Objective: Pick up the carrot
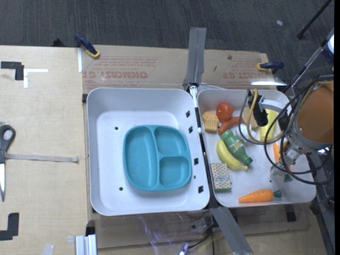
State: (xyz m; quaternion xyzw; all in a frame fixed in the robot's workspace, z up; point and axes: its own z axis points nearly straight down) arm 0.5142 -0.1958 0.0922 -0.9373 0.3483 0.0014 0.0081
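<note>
The carrot (255, 196), orange with a small green top at its right end, lies flat along the front wall of the right bin (297, 195). My gripper (281, 166) hangs over the bin's right side, below the orange band of the arm (319, 116) and partly behind looping black cables. It is up and to the right of the carrot's green end and apart from it. Nothing is visibly held.
The right bin also holds a tomato (224, 110), a waffle piece (211, 122), a sausage (229, 125), a banana (229, 156), a green bottle (236, 146) and a speckled block (220, 176). A blue divided plate (158, 157) lies in the left bin (101, 142). Scissors (4, 142) lie far left.
</note>
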